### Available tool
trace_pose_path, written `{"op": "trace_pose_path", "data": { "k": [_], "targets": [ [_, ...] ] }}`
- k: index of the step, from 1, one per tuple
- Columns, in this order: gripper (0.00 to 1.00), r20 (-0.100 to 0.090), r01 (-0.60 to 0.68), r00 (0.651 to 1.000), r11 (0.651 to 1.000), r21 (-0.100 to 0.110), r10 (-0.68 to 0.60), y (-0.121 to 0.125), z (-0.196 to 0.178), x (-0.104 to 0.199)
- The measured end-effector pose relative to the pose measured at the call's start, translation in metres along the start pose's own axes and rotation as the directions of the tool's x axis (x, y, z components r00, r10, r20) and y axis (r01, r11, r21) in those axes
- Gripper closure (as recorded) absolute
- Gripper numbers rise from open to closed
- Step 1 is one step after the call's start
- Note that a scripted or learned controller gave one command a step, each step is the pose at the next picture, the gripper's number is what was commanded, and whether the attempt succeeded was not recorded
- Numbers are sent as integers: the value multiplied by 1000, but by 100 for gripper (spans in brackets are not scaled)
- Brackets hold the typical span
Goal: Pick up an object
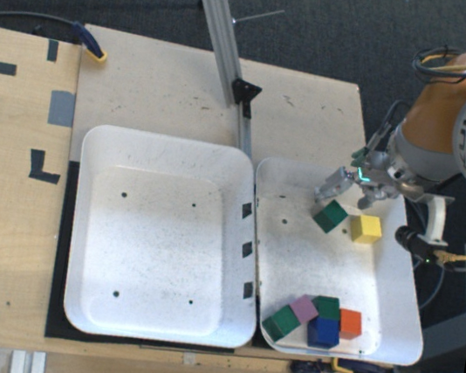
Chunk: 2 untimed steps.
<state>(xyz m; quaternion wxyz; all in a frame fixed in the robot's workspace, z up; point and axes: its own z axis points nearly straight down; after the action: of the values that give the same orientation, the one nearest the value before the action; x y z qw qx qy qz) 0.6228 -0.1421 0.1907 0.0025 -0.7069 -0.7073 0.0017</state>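
Note:
In the right bin (292, 253), a dark green cube (330, 216) and a yellow cube (367, 228) lie side by side near the far end. My gripper (354, 191) hangs just beyond and above them, open, its grey fingers (331, 188) spread apart with nothing between them. The left finger is close to the green cube's far edge. At the bin's near end several cubes huddle together: green (283, 322), pink (305, 308), dark green (326, 307), blue (324, 331) and orange (351, 323).
The left bin (153, 239) adjoins the right one along a shared rim. A slanted aluminium post (223, 33) rises behind the bins. Cables (435, 250) hang by the arm at the right.

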Motion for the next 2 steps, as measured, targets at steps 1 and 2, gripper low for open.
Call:
{"op": "trace_pose_path", "data": {
  "k": [1,2],
  "targets": [
    [0,1,2,1000,1000,-5,-2,1,-3,0],
    [0,1,2,1000,1000,2,-2,1,61,6]
  ]
}}
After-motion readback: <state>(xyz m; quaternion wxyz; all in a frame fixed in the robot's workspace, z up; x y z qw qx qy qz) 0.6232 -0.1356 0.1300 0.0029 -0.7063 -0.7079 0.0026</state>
